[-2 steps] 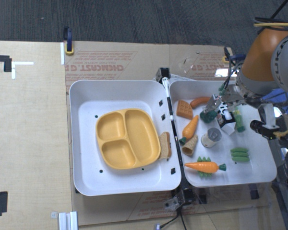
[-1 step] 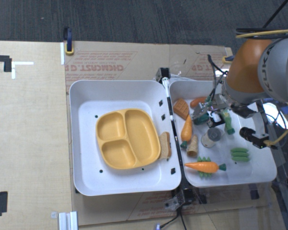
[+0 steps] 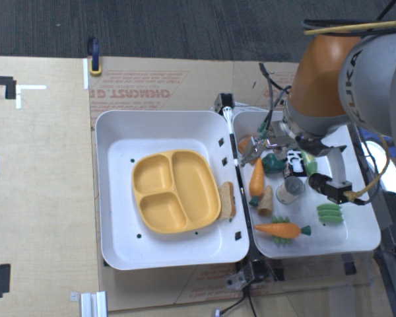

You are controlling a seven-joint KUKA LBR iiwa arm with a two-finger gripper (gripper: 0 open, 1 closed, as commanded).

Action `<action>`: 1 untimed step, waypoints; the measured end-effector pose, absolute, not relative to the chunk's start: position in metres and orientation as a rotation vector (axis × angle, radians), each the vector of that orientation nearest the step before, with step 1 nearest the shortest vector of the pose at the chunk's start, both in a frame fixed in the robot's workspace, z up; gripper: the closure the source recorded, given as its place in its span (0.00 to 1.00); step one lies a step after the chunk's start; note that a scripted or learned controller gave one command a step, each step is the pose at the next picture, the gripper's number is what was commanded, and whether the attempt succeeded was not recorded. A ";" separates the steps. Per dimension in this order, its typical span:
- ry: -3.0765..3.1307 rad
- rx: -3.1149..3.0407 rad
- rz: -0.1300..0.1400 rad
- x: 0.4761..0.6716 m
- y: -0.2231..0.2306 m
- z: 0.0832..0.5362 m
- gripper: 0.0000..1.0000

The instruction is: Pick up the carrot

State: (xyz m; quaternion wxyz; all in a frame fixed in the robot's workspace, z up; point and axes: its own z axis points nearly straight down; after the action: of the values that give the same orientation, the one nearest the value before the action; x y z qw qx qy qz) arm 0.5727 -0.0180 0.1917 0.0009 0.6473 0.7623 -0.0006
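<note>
Over the right bin (image 3: 356, 240) hangs the arm (image 3: 346, 71), grey with its orange band, wrist low above the clutter at the bin's far-left side. Left bin (image 3: 112, 197) holds a yellow divided plate (image 3: 175, 190) with a tan bread-like piece (image 3: 227, 200) just beside its right rim. Gripper (image 3: 256, 145) sits near the bin divider, above the upper orange carrot-shaped piece (image 3: 257, 177); fingers are too tangled with cables and toys to read, so how wide they stand or whether they hold anything cannot be told. Two candidates for the task: that upright orange piece by the divider, and the carrot (image 3: 278, 230) lying flat near the front wall, green top pointing right, resting on a green toy (image 3: 284, 240). A green ridged piece (image 3: 329, 212) lies apart to the right, and a small grey cup (image 3: 291, 188) is between. Judging by looks, the carrot is a light, rigid plastic toy, smooth and tapered, likely to squirt out if pinched at the tip. Best hold is across the thick middle, jaws square to its long axis.
</note>
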 end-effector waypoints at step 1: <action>2.392 2.034 -0.002 0.573 -0.018 0.192 0.00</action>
State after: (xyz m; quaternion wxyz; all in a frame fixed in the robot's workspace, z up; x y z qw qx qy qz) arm 0.5727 -0.0185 0.1917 0.0009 0.6476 0.7619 -0.0007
